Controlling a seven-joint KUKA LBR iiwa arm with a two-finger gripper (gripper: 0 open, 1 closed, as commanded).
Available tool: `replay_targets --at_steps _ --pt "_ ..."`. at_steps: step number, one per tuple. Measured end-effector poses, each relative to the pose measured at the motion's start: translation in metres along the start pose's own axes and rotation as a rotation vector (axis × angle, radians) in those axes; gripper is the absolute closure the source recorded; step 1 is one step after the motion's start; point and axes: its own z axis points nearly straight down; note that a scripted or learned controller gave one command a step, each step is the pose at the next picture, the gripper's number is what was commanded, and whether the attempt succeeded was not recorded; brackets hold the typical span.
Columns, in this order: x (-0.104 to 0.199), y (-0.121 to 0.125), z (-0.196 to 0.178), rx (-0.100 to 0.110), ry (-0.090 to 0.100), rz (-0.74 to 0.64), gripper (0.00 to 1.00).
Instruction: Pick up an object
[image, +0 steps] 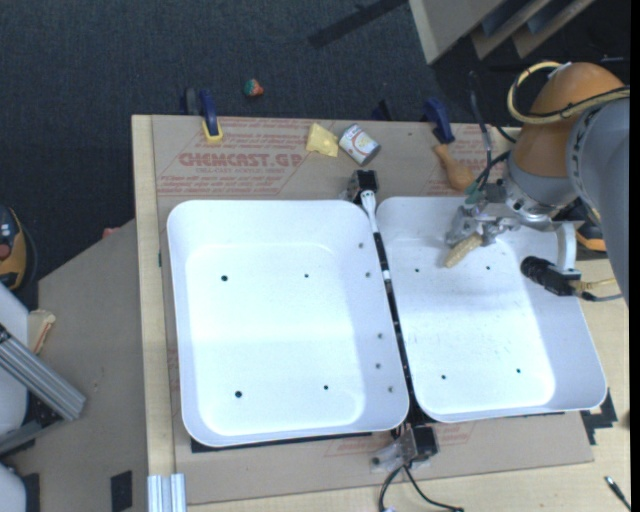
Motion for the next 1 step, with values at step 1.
replay_targets --at_steps 1 --pt "0.0655 0.0049 -0.0751 -0.004 0.001 -0.006 1.0"
